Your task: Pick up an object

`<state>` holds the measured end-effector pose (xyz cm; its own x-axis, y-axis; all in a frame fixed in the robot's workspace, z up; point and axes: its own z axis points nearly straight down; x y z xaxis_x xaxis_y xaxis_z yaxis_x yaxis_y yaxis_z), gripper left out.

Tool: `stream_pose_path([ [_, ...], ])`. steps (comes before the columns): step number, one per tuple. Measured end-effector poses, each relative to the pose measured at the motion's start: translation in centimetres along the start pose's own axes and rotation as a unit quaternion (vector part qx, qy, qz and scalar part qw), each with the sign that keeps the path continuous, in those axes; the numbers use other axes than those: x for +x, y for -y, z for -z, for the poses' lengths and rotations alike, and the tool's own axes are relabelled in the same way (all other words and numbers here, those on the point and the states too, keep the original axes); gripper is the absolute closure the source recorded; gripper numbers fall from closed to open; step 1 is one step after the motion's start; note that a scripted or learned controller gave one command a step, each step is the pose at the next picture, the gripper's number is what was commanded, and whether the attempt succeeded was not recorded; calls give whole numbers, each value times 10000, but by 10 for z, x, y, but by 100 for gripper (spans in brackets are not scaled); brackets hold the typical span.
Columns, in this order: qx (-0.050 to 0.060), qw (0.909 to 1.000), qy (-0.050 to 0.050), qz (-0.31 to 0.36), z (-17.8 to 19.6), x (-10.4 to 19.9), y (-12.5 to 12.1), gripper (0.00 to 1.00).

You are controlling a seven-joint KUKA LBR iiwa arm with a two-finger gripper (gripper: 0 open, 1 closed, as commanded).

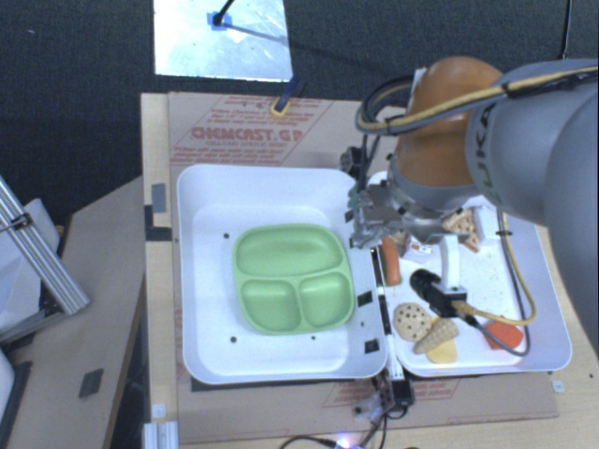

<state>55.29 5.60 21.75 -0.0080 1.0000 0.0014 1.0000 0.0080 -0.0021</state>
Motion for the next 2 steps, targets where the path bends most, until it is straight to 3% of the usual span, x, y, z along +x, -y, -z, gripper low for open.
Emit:
stream_pose_path([
  [2,-22,10000,3,-25,17,-6,-6,100],
])
